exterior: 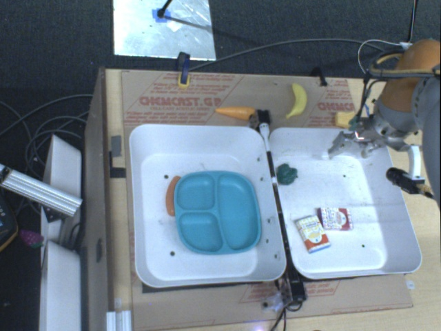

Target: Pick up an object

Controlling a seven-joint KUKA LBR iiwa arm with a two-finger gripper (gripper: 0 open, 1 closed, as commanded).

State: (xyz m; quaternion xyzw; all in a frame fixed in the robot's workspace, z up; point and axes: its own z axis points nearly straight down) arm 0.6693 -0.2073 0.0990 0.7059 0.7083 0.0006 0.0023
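Currently approach step, nothing grasped. Gripper (348, 143) hovers over right bin (393, 257) at its 1 o'clock corner, fingers spread, empty. Arm (403, 92) enters from 3 o'clock, wrist bent down toward bin floor. Candidates: green toy (286, 174) at bin's 10 o'clock, two small cartons (322, 227) near 6 o'clock. Next move likely needs travel toward one, then descent.

Even, fairly bright overhead light; both white bins (207, 140) look washed pale with little contrast. A shiny metal sheet (164, 19) at eleven o'clock throws mottled glare. Shadows are soft and short. Dark floor at nine o'clock stays dim. Slight softness throughout, grainy detail.
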